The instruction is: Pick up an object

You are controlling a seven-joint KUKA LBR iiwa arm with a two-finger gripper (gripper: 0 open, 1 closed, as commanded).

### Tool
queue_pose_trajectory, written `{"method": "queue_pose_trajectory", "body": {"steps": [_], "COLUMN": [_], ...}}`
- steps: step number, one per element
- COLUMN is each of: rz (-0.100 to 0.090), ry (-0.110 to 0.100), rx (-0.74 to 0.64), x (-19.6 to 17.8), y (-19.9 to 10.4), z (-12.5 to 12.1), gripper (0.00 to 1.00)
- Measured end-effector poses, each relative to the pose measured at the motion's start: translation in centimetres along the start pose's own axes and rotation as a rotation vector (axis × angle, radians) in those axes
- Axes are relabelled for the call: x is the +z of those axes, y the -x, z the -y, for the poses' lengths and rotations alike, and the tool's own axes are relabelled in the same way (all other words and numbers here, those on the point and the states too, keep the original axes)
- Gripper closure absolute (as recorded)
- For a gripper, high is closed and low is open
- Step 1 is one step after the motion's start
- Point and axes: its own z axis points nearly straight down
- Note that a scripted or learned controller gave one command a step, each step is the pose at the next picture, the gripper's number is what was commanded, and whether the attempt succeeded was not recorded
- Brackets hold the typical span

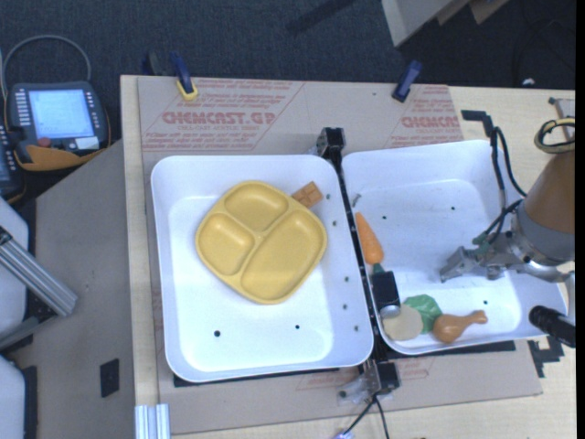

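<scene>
My gripper (454,265) hangs over the right bin (430,176), its grey fingers pointing left from the arm at the right edge, with nothing seen between them. Below it lie a brown drumstick toy (460,324), a green leafy piece (426,306) and a pale round piece (401,323). An orange carrot (368,237) lies along the bin's left wall, with a small black block (384,290) below it. The gripper stands roughly 60 pixels above the drumstick and touches none of these.
The left bin (183,273) holds a yellow divided plate (261,241) with a small brown block (307,194) at its upper right edge. A black cable (499,167) runs down the right bin's far side. A pendant screen (59,115) sits off the bench to the left.
</scene>
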Motion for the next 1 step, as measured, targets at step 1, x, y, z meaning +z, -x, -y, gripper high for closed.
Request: {"method": "queue_pose_trajectory", "body": {"steps": [1], "rz": [0.004], "ry": [0.008], "rx": [0.000], "x": [-1.43], "y": [0.07], "z": [-0.15], "gripper": [1.00]}}
